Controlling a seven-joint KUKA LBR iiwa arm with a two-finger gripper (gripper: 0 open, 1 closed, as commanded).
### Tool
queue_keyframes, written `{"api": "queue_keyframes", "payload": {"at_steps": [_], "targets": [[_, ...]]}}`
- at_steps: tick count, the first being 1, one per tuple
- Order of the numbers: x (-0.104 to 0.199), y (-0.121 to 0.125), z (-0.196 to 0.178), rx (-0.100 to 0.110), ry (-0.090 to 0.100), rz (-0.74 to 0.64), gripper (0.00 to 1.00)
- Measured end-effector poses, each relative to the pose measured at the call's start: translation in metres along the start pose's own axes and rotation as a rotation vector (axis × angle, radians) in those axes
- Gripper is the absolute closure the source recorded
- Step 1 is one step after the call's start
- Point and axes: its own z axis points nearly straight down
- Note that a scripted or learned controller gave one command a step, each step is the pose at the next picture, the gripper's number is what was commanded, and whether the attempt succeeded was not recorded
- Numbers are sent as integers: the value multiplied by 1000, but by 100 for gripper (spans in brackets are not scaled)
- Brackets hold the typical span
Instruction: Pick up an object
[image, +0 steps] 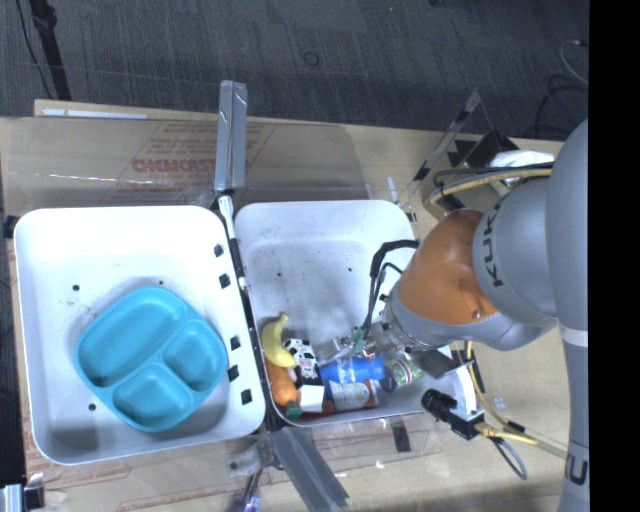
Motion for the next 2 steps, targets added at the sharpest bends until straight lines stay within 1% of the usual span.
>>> {"api": "queue_keyframes", "payload": {"at_steps": [2], "targets": [[0, 0, 0, 0, 0, 1, 0]]}}
